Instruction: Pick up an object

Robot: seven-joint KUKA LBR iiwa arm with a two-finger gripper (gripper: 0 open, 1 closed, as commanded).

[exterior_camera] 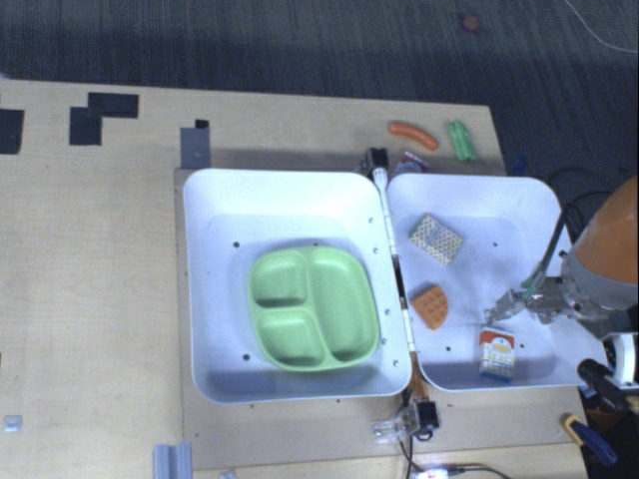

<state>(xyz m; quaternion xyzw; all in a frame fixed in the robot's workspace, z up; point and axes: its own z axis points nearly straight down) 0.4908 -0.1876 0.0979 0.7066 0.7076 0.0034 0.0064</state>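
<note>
The right bin (529, 203) holds three things: a white patterned packet (436, 238) toward the back left, an orange waffle-like piece (431, 307) by the left wall, and a small white and orange carton (497, 354) near the front wall. My gripper (504, 308) reaches in from the right and hangs just above and behind the carton, right of the orange piece. Nothing shows held in it. The arm's orange band (611, 239) sits over the bin's right rim.
The left bin (205, 267) holds a green divided plate (314, 305). Behind the right bin, on the bench, lie an orange sausage-shaped toy (412, 135) and a green toy (460, 140). Cables and clips sit at the front edge between the bins.
</note>
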